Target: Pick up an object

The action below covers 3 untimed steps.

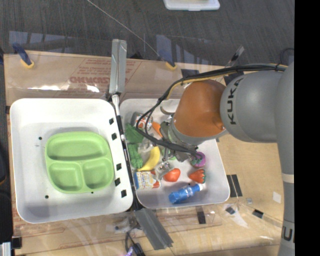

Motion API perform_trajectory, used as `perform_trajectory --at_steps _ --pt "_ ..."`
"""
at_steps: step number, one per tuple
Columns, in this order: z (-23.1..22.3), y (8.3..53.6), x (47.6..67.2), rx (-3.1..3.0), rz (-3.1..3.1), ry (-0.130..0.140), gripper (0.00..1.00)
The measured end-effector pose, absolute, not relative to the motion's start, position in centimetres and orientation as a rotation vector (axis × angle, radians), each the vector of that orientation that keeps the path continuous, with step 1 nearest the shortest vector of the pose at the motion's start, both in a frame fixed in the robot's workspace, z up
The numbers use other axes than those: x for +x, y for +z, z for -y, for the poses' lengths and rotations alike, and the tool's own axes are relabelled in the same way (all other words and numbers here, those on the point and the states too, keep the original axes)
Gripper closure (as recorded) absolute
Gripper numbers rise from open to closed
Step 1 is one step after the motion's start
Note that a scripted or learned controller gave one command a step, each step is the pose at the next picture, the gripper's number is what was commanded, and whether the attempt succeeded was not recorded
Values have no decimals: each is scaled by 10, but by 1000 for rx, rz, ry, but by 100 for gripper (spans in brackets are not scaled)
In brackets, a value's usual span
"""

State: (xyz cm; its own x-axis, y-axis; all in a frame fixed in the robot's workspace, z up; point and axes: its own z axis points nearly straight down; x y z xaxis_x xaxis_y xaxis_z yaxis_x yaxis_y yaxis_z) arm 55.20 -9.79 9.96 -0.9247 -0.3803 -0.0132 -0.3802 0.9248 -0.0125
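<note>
Arm (235,107) reaches down into the right bin (220,192) above a banana (151,159), strawberries (197,175) and blue bottle (185,193); its gripper's state cannot be told. Green tray (78,161) sits in the left bin (30,115).

The left bin (20,150) sat white and shallow on the worktop (60,75), which was covered in clear plastic sheeting over brown board with red print. A green divided tray (78,161) lay inside that bin, one long compartment above two smaller ones. A grey metal bar (117,67) stood at the seam between the bins. Beyond the worktop lay dark carpet (60,20), and a flat white container (191,4) rested at the top edge
</note>
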Motion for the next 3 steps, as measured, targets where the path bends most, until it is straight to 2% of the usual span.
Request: perform_trajectory --at_steps 2,3 --pt "98 100 545 -671 -3051 -19 0" --pt "101 99 546 -676 -3051 -11 0"
